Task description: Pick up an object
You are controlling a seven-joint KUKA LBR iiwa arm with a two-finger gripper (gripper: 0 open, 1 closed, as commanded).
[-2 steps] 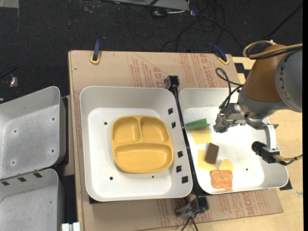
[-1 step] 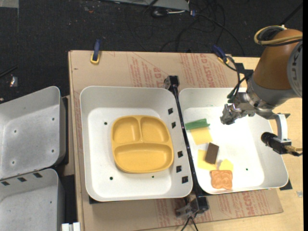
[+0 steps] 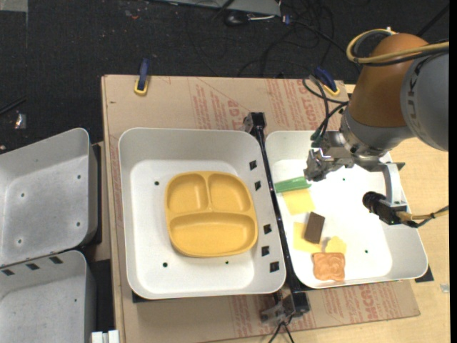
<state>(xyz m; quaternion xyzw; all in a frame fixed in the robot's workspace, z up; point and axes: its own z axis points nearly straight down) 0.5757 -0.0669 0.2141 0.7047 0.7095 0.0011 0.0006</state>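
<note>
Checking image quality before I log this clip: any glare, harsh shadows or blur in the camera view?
Camera view: even, bright lighting; the right white plastic bin looks nearly washed out, while the yellow three-compartment plastic tray stays sharp with soft shadows. The end effector reads dark and slightly soft, casting a shadow near the green flat block. Floor beyond is dim.

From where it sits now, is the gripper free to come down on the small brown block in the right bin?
Probably yes. The small brown block lies uncovered atop a yellow flat piece, nothing stacked over it, with the gripper just above the green bar nearby.
</note>
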